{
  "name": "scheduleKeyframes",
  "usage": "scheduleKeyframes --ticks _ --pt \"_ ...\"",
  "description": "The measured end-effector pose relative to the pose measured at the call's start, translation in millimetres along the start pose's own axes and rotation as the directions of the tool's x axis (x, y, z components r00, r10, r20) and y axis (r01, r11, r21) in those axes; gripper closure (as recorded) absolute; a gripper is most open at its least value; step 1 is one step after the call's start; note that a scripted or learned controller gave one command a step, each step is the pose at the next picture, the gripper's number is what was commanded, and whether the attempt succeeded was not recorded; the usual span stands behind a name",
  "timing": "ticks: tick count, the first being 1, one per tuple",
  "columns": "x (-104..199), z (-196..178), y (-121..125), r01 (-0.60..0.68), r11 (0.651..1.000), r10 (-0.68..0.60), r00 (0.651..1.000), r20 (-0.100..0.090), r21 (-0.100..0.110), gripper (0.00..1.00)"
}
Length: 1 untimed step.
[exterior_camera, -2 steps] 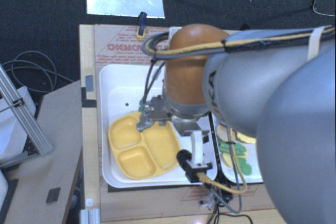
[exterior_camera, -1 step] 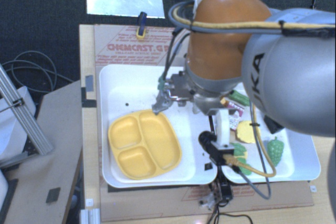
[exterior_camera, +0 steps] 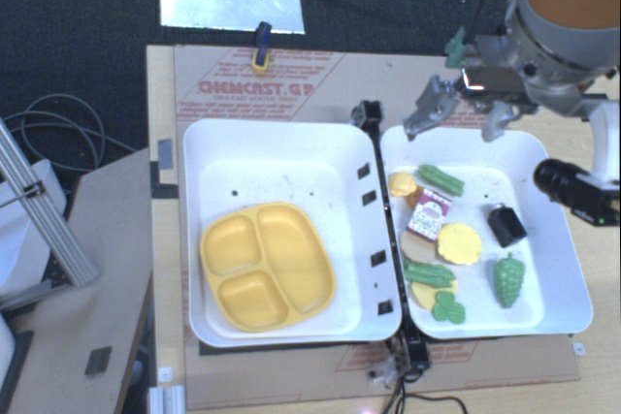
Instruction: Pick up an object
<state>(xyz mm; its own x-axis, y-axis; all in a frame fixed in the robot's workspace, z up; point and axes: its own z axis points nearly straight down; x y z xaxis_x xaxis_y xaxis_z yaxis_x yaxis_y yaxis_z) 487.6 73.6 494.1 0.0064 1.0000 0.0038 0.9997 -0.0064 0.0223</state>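
toys: heaped at left of right bin (exterior_camera: pixel 553 238); carton (exterior_camera: pixel 428 214) touching yellow disc (exterior_camera: pixel 459 244), green pod (exterior_camera: pixel 441 179), grapes (exterior_camera: pixel 507 280) and black block (exterior_camera: pixel 506 226) apart
gripper (exterior_camera: pixel 454 115): above right bin's far rim, fingers spread, holding nothing
left bin (exterior_camera: pixel 243 155): yellow tray (exterior_camera: pixel 266 263)

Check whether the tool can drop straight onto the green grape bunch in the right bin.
Probably yes. The green plastic grape bunch lies apart from the other toys near the right white bin's outer side, with nothing on top; the tool hangs over the bin's far rim.
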Motion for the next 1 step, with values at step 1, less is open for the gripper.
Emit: scheduleKeyframes --ticks 1 --pt "73.9 80.2 -4.0 0.017 1.0 -0.017 1.0 0.003 0.026 0.0"
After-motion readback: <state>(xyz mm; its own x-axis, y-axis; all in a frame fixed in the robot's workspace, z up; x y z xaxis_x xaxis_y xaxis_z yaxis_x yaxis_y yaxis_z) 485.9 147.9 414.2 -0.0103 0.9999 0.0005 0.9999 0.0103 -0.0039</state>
